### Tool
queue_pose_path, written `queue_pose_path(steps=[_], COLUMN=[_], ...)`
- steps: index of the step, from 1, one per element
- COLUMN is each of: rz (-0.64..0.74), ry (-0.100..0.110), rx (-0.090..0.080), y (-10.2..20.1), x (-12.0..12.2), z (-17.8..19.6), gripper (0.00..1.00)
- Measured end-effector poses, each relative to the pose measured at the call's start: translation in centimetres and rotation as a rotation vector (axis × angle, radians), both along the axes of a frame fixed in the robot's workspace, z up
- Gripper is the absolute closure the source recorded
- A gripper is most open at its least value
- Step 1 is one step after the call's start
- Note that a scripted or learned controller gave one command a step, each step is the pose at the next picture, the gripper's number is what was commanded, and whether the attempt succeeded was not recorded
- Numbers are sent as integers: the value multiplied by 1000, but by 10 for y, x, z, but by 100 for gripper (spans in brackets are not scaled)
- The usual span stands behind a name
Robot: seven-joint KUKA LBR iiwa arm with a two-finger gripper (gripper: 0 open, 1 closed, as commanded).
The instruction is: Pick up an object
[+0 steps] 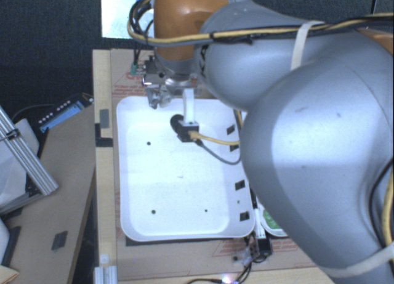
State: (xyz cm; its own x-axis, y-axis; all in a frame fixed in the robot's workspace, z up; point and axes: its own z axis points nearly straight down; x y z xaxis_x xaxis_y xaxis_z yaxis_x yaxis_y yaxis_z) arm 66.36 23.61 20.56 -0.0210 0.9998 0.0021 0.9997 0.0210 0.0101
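Grey arm (308,122) fills the three o'clock side, its gripper (159,95) over the white bin (178,215) at twelve o'clock; finger state unclear. No readable writing; a green-marked object (271,220) peeks at five o'clock.

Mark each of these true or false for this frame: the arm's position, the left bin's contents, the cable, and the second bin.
1. The gripper is at the far edge of the left bin. True.
2. The gripper is over the bin's near edge. False; it is at the far edge.
3. A yellow cable crosses the bin's right part. True.
4. The right bin stands in full view. False; the arm covers most of it.
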Motion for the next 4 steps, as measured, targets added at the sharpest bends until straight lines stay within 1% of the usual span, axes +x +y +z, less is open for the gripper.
queue_pose_path(steps=[4], rz=[16], ry=[-9], rx=[1], y=[2], x=[2], z=[45], gripper=[100])
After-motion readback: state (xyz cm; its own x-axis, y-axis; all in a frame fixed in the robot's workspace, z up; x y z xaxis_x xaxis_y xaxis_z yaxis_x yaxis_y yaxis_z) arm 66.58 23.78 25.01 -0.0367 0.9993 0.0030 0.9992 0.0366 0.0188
